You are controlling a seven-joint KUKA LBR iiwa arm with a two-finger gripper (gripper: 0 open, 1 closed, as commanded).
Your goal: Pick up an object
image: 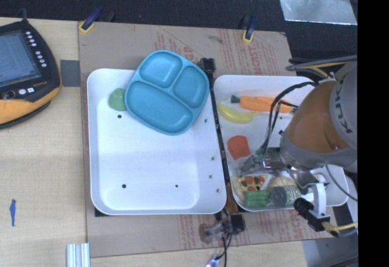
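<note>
Hovering low over the near end of the right bin (340, 86), the gripper (267, 165) hangs above a jumble of small toy foods: a green piece (256, 199), a patterned piece (252, 182), a red block (238, 146). A banana (236, 115) and carrot (262, 103) lie farther back. All look light, rigid plastic, likely slick; the carrot's long body offers the surest pinch across its width. Grip state: cannot tell; nothing visibly held. A blue divided plate (167, 91) sits in the left bin (152, 190).
</note>
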